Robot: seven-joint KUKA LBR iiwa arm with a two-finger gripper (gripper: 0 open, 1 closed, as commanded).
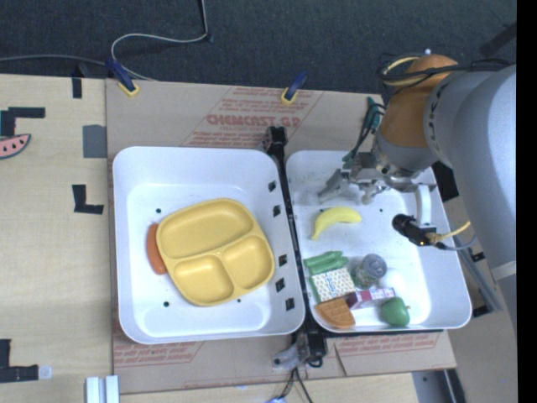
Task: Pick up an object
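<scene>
Right bin (453, 296), near edge: green round item (394, 311), small packets, grey lump. Mid-bin: banana (336, 219), lying free. Far end: gripper (355, 183), fingers spread, nothing between them, poised just beyond the banana. Pickup judged not yet made; grasp and lift remain.

A robotics lab was indicated by a test bench where cardboard sheeting (252, 120) was clamped with yellow-and-blue clips (294, 88), two white bins (134, 225) were set just left of the jaws, and cables (159, 36) were trailed behind.
</scene>
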